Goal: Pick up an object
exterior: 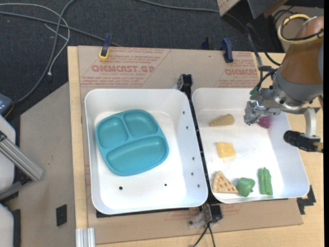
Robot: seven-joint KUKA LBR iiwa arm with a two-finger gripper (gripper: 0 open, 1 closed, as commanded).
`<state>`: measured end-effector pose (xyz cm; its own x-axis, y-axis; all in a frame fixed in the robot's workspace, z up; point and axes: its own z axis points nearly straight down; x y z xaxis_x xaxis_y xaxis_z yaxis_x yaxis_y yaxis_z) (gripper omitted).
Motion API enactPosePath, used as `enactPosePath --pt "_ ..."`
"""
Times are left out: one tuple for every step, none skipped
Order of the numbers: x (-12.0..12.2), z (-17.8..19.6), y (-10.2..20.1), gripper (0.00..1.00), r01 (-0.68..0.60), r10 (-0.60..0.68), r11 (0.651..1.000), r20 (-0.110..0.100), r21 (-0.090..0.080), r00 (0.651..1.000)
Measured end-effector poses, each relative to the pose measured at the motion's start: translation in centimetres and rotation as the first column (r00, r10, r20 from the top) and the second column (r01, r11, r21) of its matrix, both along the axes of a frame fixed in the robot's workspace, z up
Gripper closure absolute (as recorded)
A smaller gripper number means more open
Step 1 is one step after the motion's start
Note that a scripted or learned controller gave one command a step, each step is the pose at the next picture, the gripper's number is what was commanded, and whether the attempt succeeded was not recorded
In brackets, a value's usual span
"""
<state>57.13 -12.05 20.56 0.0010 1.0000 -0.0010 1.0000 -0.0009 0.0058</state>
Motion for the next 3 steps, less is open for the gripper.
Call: enactPosePath --pt "0.1 2.7 0.0 1.0 -0.002 0.002 1.0 -0.002 0.001 1.0" --pt "-1.0 1.7 4.6 1.0 -0.003 0.003 1.0 -0.009 0.003 1.0" --pt "-2.9 2.6 10.0 1.0 -0.006 0.006 1.0 -0.009 0.004 1.0"
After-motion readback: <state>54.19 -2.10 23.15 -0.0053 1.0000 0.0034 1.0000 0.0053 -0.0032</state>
